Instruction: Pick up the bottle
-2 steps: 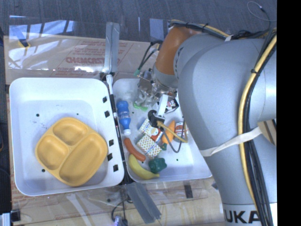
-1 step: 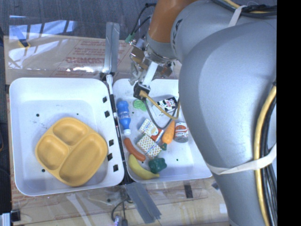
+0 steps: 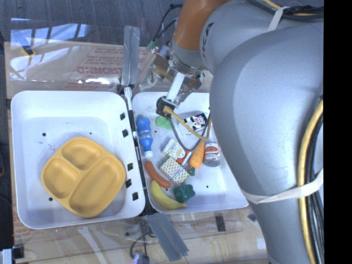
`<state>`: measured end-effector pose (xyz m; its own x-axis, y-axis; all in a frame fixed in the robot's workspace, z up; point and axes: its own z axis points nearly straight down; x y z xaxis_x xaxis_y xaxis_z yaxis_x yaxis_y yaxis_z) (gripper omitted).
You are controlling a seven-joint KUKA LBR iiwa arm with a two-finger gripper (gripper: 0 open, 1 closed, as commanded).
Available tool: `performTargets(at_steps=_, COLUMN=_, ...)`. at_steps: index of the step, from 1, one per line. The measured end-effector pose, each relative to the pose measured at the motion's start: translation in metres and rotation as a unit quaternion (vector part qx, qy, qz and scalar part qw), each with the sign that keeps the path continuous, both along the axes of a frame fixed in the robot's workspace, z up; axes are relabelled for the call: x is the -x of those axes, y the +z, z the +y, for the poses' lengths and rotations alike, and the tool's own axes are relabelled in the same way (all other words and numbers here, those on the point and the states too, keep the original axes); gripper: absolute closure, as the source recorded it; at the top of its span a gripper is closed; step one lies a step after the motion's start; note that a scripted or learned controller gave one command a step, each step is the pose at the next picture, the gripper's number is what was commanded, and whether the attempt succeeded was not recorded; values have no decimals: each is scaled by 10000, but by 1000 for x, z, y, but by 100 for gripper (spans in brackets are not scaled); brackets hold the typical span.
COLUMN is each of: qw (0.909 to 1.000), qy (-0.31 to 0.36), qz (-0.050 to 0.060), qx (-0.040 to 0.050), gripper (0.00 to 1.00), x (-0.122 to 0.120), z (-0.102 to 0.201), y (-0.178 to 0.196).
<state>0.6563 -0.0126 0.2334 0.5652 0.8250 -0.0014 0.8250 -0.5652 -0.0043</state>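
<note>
Blue-capped and clear-bodied, the bottle [image 3: 144, 136] lies on its side in the right-hand bin [image 3: 231, 200], close against that bin's left wall, its length running roughly along the wall.

Camera view: the gripper [image 3: 164, 107] hangs over the upper part of the same bin, up and to the right of the bottle and apart from it. Nothing is seen between its fingers; whether they stand open or closed cannot be told at this angle, so no grip is recorded.

Other contents noted in that bin: a green item [image 3: 163, 122] just right of the bottle's upper end, two small cartons [image 3: 175, 158], a carrot [image 3: 197, 154], a small can [image 3: 212, 153], a sausage [image 3: 157, 175], a banana [image 3: 165, 197] and a green vegetable [image 3: 184, 192]. The left-hand bin [image 3: 27, 147] holds a yellow divided tray [image 3: 82, 175].

Assessment: the step in hand appears to be the approach. To do it well, the gripper should travel left and down to the bottle's mid-body, fingers set across its narrow width (not along its length), with one finger allowed room between bottle and wall. The wall clearance looks tight; a slightly inboard, angled descent would likely reduce the risk of fouling it.
</note>
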Motion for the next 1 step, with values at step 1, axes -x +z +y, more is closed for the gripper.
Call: performTargets(at_steps=1, qw=9943, qy=1064, qz=11, qx=-3, gripper=0, x=78, z=-10, y=-43)
